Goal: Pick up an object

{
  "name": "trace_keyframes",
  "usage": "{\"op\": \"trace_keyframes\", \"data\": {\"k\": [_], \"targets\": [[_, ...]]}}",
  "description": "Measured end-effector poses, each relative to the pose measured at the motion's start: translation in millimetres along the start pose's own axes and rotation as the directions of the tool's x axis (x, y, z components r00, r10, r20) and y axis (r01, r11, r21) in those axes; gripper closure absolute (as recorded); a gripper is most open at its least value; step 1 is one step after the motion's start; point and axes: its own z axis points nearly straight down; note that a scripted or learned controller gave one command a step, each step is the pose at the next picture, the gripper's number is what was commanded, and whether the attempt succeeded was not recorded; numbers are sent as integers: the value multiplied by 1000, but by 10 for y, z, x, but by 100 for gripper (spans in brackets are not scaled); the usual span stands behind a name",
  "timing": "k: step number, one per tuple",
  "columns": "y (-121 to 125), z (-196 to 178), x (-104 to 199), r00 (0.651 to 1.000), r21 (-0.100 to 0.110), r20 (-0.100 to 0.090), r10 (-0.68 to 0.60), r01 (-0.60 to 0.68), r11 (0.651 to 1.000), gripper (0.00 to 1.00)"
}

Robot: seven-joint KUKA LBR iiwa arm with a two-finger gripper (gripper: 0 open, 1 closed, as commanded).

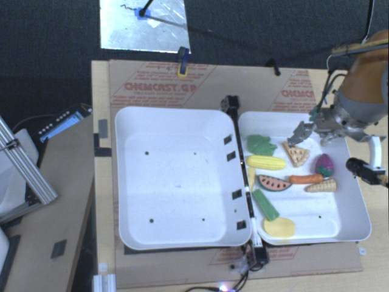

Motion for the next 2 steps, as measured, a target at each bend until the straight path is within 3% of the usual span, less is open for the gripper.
{"op": "trace_keyframes", "data": {"k": [1, 2], "targets": [[-332, 100, 1187, 1000, 3, -5, -12, 12, 1000, 0], [-537, 164, 2781, 1000, 0, -5, -13, 13, 1000, 0]]}}
